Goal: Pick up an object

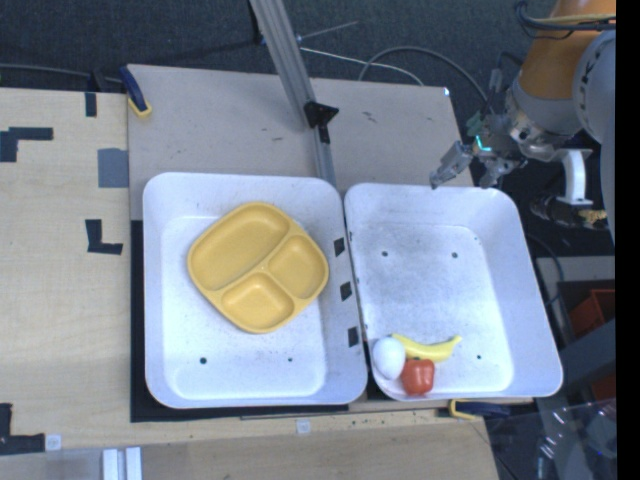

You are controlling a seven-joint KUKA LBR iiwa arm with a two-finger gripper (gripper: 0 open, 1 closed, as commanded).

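Up at the top right, the gripper (pixel 468 166) hangs over the far edge of the right bin (pixel 520 268). Its two fingers stand apart, released, with nothing between them. One finger (pixel 447 167) points down toward the bin's far rim, and the other finger (pixel 492 168) sits just beside it. Behind the gripper the arm (pixel 560 78) is grey with an orange band near the top corner.

The right bin is white and shallow, with small dark specks on its floor. Three little things lie close together at its near left corner, well apart from the gripper. The banana (pixel 432 346) is yellow and lies on its side. The white egg (pixel 386 357) touches the banana's left end. The red pepper (pixel 419 375) sits just under the banana and beside the egg.

The left bin (pixel 170 268) touches the right bin along the middle. A yellow plate (pixel 258 265) with three parts lies in it, tilted a bit.

Both bins rest on the table (pixel 60 268). A grey metal pole (pixel 285 48) slants down from the top to where the bins meet.
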